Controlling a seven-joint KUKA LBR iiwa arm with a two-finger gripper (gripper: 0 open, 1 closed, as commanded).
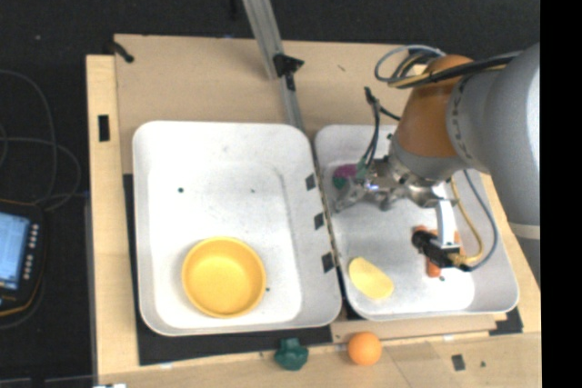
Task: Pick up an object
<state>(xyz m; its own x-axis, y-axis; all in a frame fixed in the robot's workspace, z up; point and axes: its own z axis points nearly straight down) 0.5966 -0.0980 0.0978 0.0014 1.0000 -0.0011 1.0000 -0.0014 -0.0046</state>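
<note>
My gripper (348,189) is low in the right bin (491,291), close to its left wall, with the orange-banded wrist above it. A small purple and green object (344,174) lies right at the gripper's tip; whether it sits between the fingers I cannot tell. A pale yellow, rounded piece (370,278) rests near the front left corner of the same bin, apart from the gripper. A yellow bowl (224,276) stands upright in the front part of the left bin (182,150).
An orange ball (364,348) and a small dark green object (291,354) lie on the bench in front of the bins. A slanted metal rail (262,18) runs from the back down to the gap between the bins.
</note>
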